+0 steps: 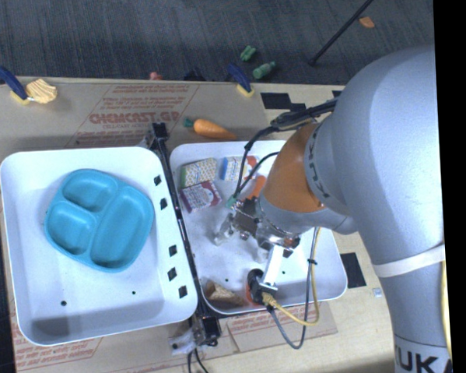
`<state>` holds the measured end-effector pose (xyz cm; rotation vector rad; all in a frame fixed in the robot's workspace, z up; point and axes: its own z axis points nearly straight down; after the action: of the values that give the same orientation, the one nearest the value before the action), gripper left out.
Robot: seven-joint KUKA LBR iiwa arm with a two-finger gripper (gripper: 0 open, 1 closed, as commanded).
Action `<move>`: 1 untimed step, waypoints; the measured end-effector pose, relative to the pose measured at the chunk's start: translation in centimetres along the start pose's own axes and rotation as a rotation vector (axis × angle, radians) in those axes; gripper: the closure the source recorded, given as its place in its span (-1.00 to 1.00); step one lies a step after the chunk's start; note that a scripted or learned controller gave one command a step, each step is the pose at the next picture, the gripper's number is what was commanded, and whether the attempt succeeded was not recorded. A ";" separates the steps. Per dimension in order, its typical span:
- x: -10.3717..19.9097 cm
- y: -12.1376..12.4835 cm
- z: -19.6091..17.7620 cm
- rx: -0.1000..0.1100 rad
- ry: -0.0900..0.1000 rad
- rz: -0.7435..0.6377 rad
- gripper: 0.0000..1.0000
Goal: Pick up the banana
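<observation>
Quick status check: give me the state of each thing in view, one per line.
Blue divided plate: right way up, lying in the left bin.
Carrot: lying on the cardboard behind the bins, outside both.
Small packets: lying flat at the back of the right bin.
Brownish item: lying at the right bin's front edge; cannot tell what it is.
Gripper: low inside the right bin.
Banana: cannot make it out.

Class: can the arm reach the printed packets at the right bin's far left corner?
Probably yes. The packets lie uncovered in the right bin, close beside the gripper, with nothing on top; the bin's wall next to them might crowd it.
</observation>
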<state>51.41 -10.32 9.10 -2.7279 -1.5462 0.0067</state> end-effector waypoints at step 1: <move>7.5 2.9 -10.1 -0.003 0.000 -0.167 -1.00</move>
<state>57.80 -5.42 19.17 -2.5910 -1.7700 0.0039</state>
